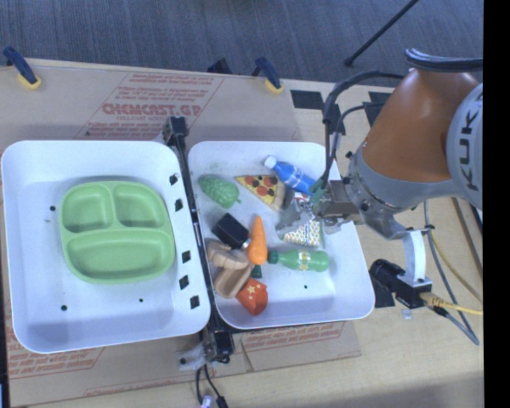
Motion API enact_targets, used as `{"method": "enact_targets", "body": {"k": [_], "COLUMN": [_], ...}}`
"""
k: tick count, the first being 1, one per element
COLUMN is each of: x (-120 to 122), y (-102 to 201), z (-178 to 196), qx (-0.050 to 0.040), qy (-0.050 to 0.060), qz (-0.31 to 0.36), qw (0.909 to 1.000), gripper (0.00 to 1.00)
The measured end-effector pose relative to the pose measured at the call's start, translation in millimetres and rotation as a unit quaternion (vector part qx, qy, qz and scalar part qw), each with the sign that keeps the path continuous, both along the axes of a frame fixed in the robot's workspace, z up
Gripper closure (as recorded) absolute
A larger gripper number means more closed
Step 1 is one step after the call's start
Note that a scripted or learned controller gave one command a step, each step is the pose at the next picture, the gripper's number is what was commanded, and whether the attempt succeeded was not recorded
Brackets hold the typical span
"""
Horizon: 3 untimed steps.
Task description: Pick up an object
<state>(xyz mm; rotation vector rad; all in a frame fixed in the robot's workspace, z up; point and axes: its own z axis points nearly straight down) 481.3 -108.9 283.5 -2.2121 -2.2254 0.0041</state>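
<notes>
Red print on the cardboard [153, 100] under the bins reads "CHEMCAST GP". The claw [310, 215] sits low in the right bin [344, 300] among toys, beside the blue bottle [291, 175] and above the green bottle [302, 260]; whether it grips anything, I cannot tell. "KU" shows on the arm [425, 134].

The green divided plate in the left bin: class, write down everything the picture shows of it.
The green divided plate is pale green, matte, plastic-looking, a rounded rectangle with three compartments: two smaller ones along its far side and one long one nearer the camera. It lies flat and upright on the floor of the left bin, roughly central, apart from the walls. Nothing lies in it or touches it.
</notes>
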Motion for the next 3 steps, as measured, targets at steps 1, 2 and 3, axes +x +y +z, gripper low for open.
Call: {"method": "enact_targets", "body": {"k": [1,2,3], "x": [25.8,25.7,25.7], "y": [-2.9,-4.6,-4.5], "z": [-177.1,-166.7,-166.8], "qx": [-0.0003,-0.0017,-0.0018], "qy": [-0.004,-0.003,-0.003], "qz": [-0.114,-0.113,-0.112], "qw": [0.9935,0.9936,0.9936], "gripper": [0.0,1.0,0.0]}}
